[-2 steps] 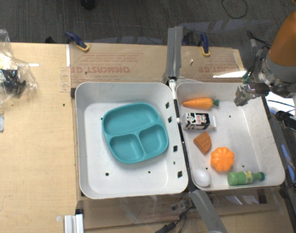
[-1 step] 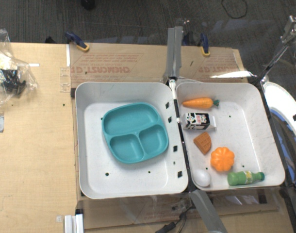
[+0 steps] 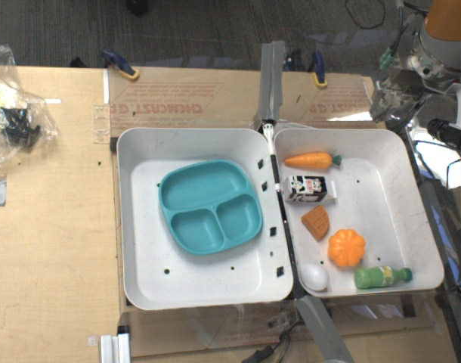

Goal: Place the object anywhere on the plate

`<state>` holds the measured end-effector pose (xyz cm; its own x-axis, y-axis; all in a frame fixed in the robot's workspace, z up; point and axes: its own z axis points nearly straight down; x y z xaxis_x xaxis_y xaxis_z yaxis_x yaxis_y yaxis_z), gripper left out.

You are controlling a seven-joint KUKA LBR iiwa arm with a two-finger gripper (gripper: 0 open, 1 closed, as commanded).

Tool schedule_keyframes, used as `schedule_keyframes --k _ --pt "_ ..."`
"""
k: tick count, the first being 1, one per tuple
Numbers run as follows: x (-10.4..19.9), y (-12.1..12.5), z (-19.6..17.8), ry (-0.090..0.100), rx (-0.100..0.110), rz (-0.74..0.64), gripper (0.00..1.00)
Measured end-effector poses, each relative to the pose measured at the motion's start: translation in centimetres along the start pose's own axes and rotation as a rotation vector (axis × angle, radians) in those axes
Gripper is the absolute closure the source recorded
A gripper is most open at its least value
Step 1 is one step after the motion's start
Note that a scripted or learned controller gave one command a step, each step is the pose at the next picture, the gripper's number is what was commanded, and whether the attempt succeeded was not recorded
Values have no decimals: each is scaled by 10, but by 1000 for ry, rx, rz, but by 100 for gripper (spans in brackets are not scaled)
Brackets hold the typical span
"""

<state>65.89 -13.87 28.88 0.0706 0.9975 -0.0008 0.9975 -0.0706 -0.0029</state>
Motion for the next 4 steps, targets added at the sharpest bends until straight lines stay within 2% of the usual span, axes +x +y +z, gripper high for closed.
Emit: schedule_keyframes --k 1,2,3,4 --pt "67 -5 2 1 0 65 100" --pt "127 -9 21 0 -1 -128 100" --pt "180 -16 -153 -1 -3 -133 100" --pt "255 -18 -78 -1 1 -292 100"
